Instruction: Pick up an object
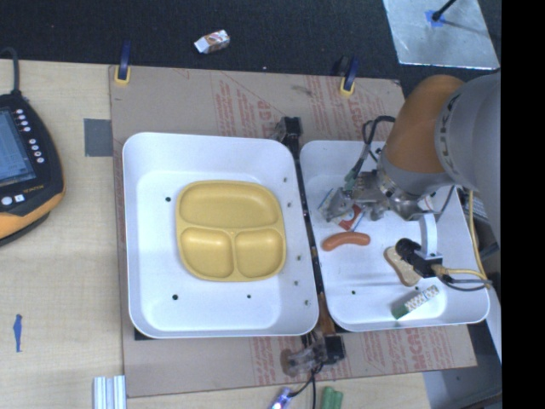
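Far off to my pincer's left a black and orange handset [21, 173] lies at the edge of the worktop [68, 313]. Nearer, but a bin away from me, the left bin [145, 305] holds a yellow divided plate [230, 228], which looks too broad and flat for a two-finger grab.

My pincer [341, 203] hangs low in the right bin [358, 309], in its upper left part, close to the wall shared with the other bin. Whether it is released or clenched I cannot tell; the tips are a small grey blur, and I see nothing gripped there.

The thing I would go for is the sausage [345, 240]. It lies just below my pincer, on the camera's side, lengthwise left to right on the bin floor, with a small red piece [352, 222] between it and me that may be touching my tips. To do this well, I would come squarely over the sausage's middle, close across its narrow width, and keep off the wall.

Further right and below sit a tan, bone-shaped piece [402, 265] and, near the bin's lower right corner, a small white and green brush-like thing [417, 301]. My grey arm [464, 135] rises on that side.
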`<action>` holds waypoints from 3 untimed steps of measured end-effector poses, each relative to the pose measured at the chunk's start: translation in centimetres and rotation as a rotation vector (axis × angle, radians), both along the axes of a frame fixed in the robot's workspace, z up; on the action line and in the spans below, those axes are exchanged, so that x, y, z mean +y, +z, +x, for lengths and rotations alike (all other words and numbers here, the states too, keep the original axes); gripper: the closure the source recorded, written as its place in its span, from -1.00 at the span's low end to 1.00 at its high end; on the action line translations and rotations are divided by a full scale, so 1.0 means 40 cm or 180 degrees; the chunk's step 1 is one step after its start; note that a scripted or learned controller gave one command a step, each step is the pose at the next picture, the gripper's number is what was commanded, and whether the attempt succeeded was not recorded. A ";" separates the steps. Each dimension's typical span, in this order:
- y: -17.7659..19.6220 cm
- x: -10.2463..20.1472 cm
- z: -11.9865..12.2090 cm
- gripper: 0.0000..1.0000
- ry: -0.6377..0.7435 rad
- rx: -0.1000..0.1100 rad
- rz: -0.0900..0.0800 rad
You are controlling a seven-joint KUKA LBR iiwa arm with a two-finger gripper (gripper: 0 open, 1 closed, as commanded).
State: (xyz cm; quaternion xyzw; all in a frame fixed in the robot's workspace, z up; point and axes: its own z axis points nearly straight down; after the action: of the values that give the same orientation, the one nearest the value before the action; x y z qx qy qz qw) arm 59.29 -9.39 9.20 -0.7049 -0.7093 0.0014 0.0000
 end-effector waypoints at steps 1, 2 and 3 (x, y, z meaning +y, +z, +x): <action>0.000 -0.022 0.084 -1.00 -0.0007 0.0000 0.0007; -0.001 -0.117 -0.229 -1.00 -0.0004 0.0008 0.0005; -0.002 -0.016 -0.290 -1.00 0.0003 0.0006 0.0006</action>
State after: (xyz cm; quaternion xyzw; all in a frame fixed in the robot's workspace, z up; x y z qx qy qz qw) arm 47.70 -10.02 9.13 -0.7045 -0.7097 0.0013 0.0013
